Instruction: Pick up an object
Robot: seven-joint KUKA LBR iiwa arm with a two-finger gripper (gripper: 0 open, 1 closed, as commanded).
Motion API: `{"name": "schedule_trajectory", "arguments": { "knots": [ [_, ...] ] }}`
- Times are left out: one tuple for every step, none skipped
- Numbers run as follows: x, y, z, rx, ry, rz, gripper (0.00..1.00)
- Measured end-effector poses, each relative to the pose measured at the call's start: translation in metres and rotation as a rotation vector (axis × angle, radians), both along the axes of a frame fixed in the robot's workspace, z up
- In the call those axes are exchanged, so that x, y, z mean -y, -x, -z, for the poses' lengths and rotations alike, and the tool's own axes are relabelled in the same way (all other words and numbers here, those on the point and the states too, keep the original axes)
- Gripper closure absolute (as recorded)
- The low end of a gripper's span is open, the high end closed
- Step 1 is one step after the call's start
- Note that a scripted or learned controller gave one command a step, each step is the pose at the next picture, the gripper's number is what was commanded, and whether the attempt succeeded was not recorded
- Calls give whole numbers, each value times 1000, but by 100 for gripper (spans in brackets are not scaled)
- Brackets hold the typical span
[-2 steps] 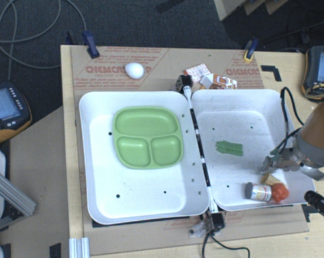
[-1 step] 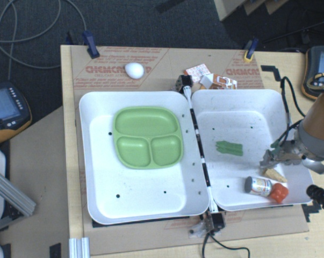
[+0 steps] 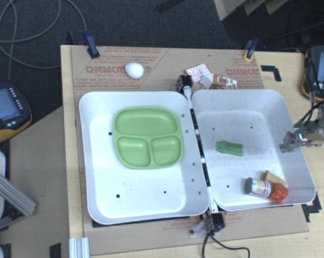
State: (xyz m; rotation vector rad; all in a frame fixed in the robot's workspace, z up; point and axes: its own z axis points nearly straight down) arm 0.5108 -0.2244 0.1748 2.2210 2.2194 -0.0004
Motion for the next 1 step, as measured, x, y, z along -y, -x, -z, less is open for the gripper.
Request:
{"name": "schedule_trajectory", "arguments": {
  "knots": [
    [-2, -61, -25, 0, 0, -3, 100]
  ]
}}
